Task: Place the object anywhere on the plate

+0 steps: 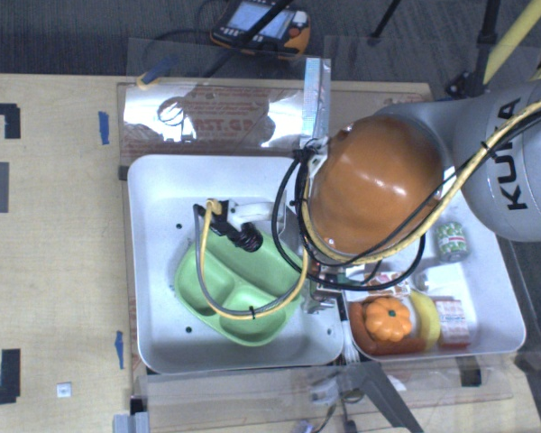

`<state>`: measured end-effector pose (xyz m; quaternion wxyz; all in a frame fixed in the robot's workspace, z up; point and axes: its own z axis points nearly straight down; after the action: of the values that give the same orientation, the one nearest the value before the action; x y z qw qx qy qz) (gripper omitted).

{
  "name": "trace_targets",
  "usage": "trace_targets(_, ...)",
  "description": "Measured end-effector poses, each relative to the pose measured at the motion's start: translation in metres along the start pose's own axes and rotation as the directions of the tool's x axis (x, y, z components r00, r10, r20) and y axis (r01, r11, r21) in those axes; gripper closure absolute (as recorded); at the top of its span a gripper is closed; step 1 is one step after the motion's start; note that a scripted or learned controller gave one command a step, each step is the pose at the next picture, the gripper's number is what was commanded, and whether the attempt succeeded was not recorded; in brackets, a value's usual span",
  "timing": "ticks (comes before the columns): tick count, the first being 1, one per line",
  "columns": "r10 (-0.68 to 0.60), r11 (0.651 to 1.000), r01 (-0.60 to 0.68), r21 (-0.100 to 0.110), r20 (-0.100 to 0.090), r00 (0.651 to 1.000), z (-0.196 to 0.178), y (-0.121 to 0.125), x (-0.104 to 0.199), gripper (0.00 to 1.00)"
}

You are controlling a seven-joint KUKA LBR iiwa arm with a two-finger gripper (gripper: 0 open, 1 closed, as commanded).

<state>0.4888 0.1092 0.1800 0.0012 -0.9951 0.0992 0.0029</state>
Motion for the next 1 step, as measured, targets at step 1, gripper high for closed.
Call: trace_targets(1,0.006,1.000,-0.006,0.002,-0.002,1.000,-0.0284,-0.0112,-0.0007,1.00)
